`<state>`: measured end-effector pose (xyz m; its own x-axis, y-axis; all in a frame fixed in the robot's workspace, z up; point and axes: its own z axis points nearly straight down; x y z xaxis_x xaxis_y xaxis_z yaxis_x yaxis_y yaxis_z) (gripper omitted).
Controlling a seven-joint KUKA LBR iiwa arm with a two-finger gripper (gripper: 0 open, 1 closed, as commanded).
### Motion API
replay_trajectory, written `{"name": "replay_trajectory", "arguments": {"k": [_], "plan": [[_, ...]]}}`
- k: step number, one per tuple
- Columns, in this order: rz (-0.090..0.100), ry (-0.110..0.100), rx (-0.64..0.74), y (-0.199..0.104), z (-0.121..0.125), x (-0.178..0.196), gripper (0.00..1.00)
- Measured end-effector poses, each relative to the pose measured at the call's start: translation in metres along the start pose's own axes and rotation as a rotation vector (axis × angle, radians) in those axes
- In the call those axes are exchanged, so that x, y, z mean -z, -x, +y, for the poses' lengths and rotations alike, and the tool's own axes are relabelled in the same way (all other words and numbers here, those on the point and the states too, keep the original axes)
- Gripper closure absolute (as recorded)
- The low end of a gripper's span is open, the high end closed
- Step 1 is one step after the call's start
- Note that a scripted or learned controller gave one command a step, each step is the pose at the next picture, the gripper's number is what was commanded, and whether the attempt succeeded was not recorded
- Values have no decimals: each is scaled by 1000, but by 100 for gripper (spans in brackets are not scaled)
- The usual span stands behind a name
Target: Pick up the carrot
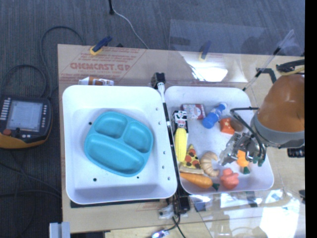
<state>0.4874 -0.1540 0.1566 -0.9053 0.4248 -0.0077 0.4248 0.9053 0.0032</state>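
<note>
A handheld grey control pendant with a lit screen (pixel 25 120) lies on the floor far left of the fingers; next comes the left shallow white bin (pixel 74 133), bearing a turquoise three-compartment plastic tray (pixel 119 142); the right shallow white bin (pixel 257 180) holds the clutter. Inside it, left of the fingers, a yellow corn cob toy (pixel 181 144) lies lengthwise near the dividing wall, with a slice-of-pizza toy (pixel 192 159) just beside its lower end; the orange plastic carrot with a green tip (pixel 197 180) lies flat along the near wall, below and to the left of the fingers and apart from them; a tan croissant-like toy (pixel 209 162) sits between carrot and fingers. The two-finger gripper (pixel 238 152) hangs over a small orange piece (pixel 242 158); whether the fingers are spread or closed, I cannot tell.
</note>
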Motion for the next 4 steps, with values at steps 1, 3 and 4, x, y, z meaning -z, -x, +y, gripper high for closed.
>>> {"name": "replay_trajectory", "arguments": {"k": [1,3,4], "plan": [[4,-2,-188,-23,46,39,100],[-3,3,892,9,-16,-64,100],[-11,4,1048,37,-47,-64,100]]}}
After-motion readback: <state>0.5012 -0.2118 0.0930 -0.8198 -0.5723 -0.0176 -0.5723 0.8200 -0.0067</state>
